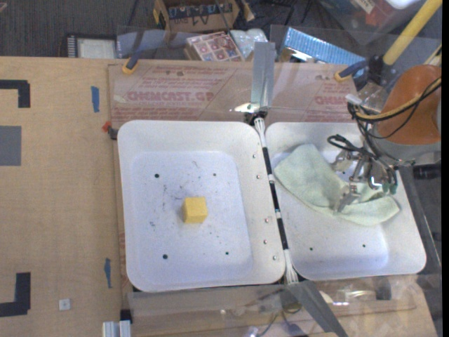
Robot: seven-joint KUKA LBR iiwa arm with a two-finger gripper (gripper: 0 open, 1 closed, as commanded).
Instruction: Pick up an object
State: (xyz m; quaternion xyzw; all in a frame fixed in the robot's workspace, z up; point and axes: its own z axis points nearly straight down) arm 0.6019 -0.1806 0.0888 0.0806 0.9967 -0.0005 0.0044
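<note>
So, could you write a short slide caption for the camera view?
Arm's hand over a pale cloth in the right bin; a yellow block lies in the left bin.

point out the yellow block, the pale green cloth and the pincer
yellow block (196, 210), camera view, middle of its top face
pale green cloth (309, 177), camera view, flat left part of the cloth
pincer (356, 186), camera view, midway between the fingertips, over the cloth
</note>
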